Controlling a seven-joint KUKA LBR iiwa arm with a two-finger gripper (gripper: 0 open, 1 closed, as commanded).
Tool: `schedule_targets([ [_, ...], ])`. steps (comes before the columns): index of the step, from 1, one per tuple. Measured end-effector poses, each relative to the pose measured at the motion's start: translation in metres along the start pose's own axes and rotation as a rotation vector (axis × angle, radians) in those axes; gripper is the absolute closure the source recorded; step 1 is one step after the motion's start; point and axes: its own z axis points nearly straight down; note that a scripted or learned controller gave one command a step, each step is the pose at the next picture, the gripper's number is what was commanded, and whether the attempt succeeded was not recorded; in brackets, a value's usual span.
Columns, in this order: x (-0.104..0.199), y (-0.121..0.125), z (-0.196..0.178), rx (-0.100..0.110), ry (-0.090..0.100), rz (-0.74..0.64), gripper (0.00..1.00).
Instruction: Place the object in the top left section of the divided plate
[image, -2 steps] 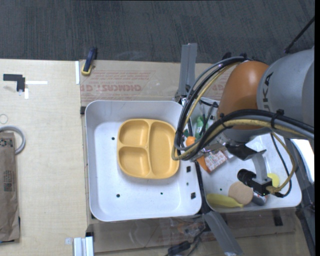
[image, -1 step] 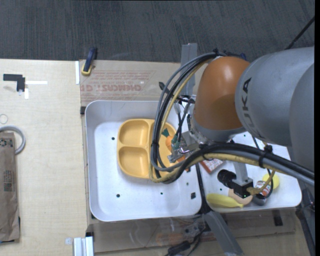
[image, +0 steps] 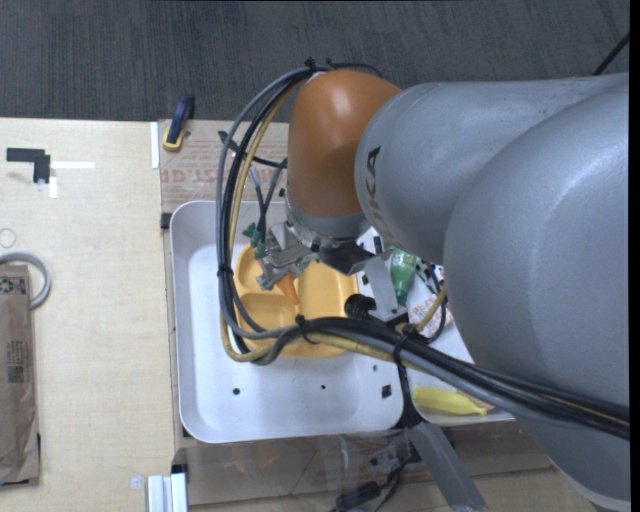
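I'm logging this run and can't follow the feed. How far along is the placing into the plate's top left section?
Done: the arm has reached over the white bin and sits above the yellow divided plate. In hand: an orange item lies on the plate just below the wrist, but the arm hides the gripper, so a hold or a release cannot be told. Left: confirming the section and withdrawing. A yellow banana-like object lies nearby.

The grey arm (image: 520, 250) fills the right half of the frame, reaching in from the right edge toward the centre. Its orange band (image: 330, 140) sits at upper centre, just above the wrist, which points downward. Black cables (image: 240, 200) loop from the band's top down its left side and sweep back right across the lower centre. The gripper (image: 280, 262) hangs below the wrist, left of centre; its tip is too cluttered to read.
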Motion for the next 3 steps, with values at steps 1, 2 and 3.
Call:
schedule_targets([
  [1,-0.001,0.0,-0.004,0.009,-0.004,-0.001,1.0],
  [2,-0.003,0.073,0.088,-0.007,-0.001,-0.177,1.0],
  [3,-0.007,0.072,0.087,-0.006,-0.006,-0.174,0.0],
])
